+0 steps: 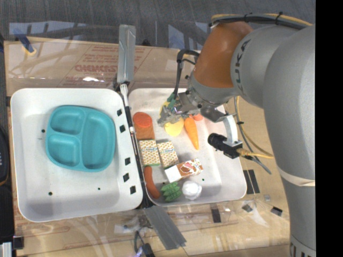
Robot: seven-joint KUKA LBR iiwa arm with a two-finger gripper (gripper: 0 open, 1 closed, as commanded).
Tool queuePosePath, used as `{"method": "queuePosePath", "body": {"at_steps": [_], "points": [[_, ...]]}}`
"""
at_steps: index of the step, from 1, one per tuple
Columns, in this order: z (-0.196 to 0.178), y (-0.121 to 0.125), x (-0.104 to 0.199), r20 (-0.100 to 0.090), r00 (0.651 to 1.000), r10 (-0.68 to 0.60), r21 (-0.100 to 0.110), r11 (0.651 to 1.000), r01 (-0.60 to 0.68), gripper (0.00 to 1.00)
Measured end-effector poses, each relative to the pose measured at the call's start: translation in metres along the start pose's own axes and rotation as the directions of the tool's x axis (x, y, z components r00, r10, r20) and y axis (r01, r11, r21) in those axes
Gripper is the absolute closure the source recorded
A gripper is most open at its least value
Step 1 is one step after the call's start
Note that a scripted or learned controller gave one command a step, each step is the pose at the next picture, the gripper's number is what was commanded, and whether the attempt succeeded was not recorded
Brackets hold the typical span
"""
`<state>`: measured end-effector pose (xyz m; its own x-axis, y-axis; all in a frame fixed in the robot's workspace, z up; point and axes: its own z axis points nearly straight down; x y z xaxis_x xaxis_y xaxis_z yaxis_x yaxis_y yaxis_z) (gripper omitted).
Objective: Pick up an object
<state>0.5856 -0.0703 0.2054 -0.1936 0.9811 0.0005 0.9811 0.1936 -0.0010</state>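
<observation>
Right now I can't tell how my gripper (pixel 172 111) is set; it sits low over the yellow lemon (pixel 173 127), touching the carrot (pixel 191 132). Crowded right bin (pixel 231 183): two cracker packets (pixel 158 153), one snack box (pixel 184 170). Left bin (pixel 27 143): one teal divided plate (pixel 81 137), with open floor around it.

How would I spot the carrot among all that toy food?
Look in the right bin, the one crowded with toys. Near its upper middle, just below the robot's hand, lies the carrot: a plain orange cone tapering downward, beside a smaller yellow piece.
</observation>
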Motion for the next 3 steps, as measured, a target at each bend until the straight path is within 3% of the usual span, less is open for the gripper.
{"method": "queuePosePath", "body": {"at_steps": [1, 2, 3], "points": [[-0.134, 0.053, 0.041, 0.002, 1.0, -0.001, -0.001, 1.0, 0.001, 1.0], [-0.142, 0.054, 0.043, 0.003, 1.0, -0.01, 0.003, 1.0, 0.01, 1.0], [-0.094, 0.008, 0.021, 0.002, 0.93, 0.368, 0.007, 0.93, -0.368, 1.0]]}}
